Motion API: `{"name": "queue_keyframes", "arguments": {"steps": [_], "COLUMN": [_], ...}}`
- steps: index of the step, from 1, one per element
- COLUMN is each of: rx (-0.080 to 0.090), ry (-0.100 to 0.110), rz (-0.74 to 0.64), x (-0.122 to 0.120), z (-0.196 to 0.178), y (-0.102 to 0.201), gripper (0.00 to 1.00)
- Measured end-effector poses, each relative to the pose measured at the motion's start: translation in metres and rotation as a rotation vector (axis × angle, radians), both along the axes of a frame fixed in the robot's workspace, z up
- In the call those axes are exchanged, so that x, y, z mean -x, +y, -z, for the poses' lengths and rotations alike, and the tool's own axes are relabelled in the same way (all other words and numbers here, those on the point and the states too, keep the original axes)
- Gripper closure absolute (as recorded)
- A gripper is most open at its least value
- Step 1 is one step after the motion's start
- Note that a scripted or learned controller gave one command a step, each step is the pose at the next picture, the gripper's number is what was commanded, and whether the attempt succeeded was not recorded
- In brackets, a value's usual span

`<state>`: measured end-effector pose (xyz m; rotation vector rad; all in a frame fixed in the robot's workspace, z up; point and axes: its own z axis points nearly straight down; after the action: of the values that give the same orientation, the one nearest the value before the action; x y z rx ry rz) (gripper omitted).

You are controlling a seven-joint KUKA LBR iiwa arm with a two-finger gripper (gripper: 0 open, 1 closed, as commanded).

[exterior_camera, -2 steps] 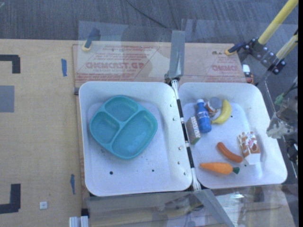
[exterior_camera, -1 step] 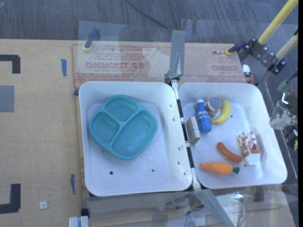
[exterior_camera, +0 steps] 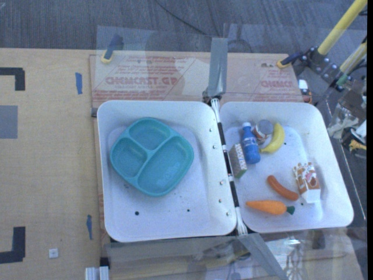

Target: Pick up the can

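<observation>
Just right of the blue plastic bottle point(exterior_camera: 250, 145), between it and a yellow banana point(exterior_camera: 275, 137), the small silver-topped can point(exterior_camera: 265, 127) lies ungrasped. The approach seems still ahead, calling for a careful descent between close neighbours. The gripper's state cannot be told.

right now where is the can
In the camera view the can sits near the far edge of the right bin, wedged between the blue bottle and the banana.
</observation>
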<state>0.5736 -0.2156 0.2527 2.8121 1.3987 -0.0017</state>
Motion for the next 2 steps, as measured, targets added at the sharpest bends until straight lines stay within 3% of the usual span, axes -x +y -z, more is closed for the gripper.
{"name": "queue_keyframes", "arguments": {"steps": [1, 2], "rx": [0.001, 0.002], "ry": [-0.001, 0.0], "rz": [0.106, 0.101], "x": [-0.003, -0.004], "z": [-0.028, -0.038], "y": [-0.001, 0.0], "gripper": [1.0, 1.0]}}
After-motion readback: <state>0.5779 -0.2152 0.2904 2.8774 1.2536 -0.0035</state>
